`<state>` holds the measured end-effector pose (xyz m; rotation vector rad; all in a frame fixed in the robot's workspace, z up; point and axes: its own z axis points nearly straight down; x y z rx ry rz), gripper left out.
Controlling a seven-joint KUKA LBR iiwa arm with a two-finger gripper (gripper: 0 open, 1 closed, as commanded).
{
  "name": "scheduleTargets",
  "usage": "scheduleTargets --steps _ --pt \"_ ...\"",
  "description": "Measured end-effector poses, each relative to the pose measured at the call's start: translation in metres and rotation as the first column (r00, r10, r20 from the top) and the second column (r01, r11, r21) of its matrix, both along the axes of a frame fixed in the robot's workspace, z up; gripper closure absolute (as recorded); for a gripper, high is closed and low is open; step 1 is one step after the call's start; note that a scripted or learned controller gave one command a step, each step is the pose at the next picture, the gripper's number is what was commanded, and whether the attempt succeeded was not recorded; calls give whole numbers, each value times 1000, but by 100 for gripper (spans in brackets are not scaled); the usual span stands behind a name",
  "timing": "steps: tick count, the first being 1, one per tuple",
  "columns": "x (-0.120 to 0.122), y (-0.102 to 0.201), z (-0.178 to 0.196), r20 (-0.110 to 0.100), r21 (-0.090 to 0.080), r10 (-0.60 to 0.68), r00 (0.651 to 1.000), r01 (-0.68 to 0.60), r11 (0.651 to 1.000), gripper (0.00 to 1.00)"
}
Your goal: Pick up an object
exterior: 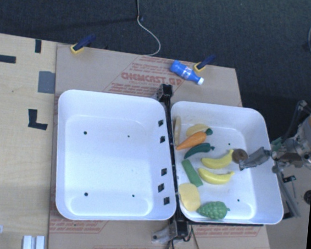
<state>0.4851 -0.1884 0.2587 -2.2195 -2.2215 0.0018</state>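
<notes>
I see the claw (244, 158) low over the shallow white right-hand bin (255, 122), just beside the upper curved yellow plastic banana (218, 160); nothing sits between its tips, and I cannot tell how they stand. I would centre it across the banana's middle, clear of the second yellow banana (214, 176) below, before closing.

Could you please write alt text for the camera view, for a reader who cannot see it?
The robot's hand reaches from the right into the right bin, beside two toy bananas among a carrot, green vegetables and a broccoli. The left bin sits alongside; a blue bottle lies on the board behind.
</notes>
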Motion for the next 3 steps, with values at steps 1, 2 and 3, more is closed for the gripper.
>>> scheduleTargets --steps 1,2,3 --pt "38 43 -175 9 -3 0 1000 0 1000 0" --pt "91 76 -170 13 -5 4 1000 -4 1000 0" --pt "92 76 -157 17 -2 4 1000 -4 1000 100"
